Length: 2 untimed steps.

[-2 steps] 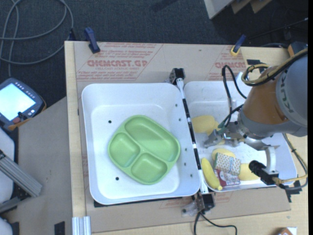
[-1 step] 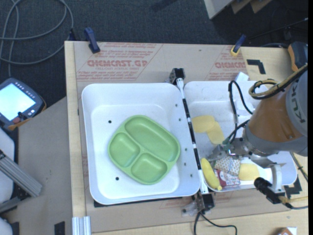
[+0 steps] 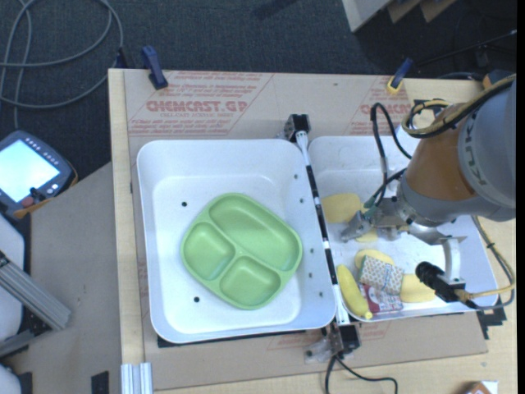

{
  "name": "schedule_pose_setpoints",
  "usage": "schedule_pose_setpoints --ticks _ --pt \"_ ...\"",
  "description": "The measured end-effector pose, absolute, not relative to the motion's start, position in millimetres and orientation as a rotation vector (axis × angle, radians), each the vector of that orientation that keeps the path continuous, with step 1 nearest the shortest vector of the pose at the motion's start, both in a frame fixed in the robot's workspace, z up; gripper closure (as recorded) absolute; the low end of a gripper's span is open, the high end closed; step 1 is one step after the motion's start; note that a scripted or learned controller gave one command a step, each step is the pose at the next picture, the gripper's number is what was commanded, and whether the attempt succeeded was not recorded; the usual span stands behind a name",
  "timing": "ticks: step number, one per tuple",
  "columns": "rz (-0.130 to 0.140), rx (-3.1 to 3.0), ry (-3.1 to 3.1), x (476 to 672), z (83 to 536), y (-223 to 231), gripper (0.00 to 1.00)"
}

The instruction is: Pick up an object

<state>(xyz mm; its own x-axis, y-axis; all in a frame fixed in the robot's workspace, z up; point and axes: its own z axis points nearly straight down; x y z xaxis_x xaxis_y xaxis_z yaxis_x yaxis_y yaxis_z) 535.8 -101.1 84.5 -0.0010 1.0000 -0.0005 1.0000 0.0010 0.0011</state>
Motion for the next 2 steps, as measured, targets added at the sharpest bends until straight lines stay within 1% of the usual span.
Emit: schedule_pose_setpoints --ticks 1,2 --pt "0.001 2.218 2.221 535.9 94.1 -101.1 1.0" --pt "0.001 2.219 2.221 535.9 94.0 -101.2 0.0"
